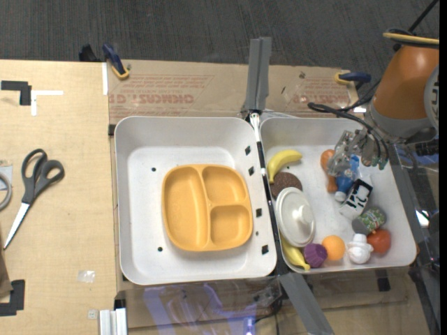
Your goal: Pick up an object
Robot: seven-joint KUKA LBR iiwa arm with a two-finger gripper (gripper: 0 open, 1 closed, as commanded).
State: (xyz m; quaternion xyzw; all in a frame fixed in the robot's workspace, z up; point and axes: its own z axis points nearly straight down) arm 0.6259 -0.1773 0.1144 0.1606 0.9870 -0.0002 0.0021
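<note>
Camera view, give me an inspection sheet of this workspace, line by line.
Surface: wooden bench bearing left bin and right bin, side by side.
Job's things: right bin holds banana, white lid, brown disc, purple piece, orange ball, white figure, blue item and other small toys.
Clutter: yellow divided plate in left bin; scissors on bench.
Grippers: gripper low over right bin's far side, above the blue item.
Cables: black cable near the wrist.
Surroundings: cardboard behind the bins, dark floor.
</note>
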